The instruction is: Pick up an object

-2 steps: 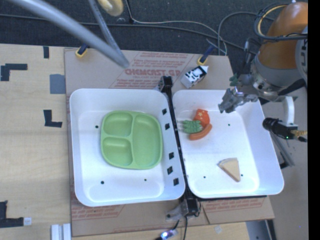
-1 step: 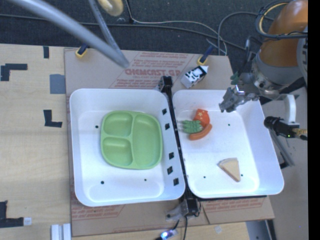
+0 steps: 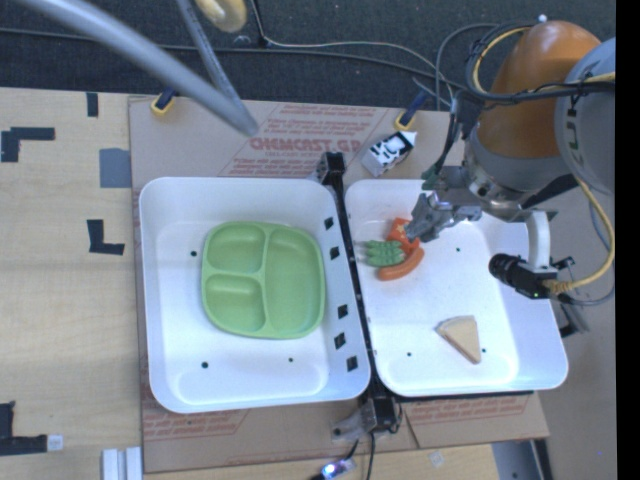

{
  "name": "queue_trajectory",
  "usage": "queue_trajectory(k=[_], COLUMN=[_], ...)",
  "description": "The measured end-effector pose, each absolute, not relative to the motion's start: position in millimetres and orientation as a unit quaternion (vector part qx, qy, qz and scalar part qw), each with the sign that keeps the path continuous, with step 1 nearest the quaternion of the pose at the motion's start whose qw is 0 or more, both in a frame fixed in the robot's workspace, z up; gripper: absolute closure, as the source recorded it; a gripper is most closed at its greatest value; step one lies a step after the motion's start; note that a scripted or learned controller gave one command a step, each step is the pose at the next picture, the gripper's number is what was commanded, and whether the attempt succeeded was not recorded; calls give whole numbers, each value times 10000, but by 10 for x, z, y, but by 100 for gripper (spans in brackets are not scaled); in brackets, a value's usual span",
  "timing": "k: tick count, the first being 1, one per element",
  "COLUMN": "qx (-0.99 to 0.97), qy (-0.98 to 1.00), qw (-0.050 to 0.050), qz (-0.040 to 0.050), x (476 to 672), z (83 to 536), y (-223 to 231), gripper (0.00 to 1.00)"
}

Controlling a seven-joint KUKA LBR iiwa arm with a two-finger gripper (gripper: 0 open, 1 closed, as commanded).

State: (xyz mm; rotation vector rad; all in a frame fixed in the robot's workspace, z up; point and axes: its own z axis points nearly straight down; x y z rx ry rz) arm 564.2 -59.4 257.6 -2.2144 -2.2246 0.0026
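In the right bin (image 3: 520,368), near its upper left, lies an orange and green toy carrot (image 3: 393,255). A tan wedge-shaped piece (image 3: 461,337) rests lower down in the same bin. My gripper (image 3: 424,222) hangs over the carrot's orange end, its dark fingers pointing down and left at it. The grey arm with its orange band (image 3: 540,73) comes in from the upper right. Whether the fingers touch or hold the carrot is hidden by the wrist.
The left bin (image 3: 170,368) holds a green divided plate (image 3: 264,278). A black clip divider (image 3: 345,268) runs between the bins. Cables loop around the arm at right, and a small black and white object (image 3: 388,148) sits behind the right bin.
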Motion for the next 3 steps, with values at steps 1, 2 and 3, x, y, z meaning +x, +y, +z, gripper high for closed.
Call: queue_trajectory(k=[1, 2, 3], qx=[-7048, -7055, -7047], qy=[-7094, -7087, -7095], qw=[11, 14, 17], qz=[3, 13, 14], x=[5609, 5398, 5348], z=[2575, 2490, 2357], y=[-79, 361, 947], gripper=[100, 100, 100])
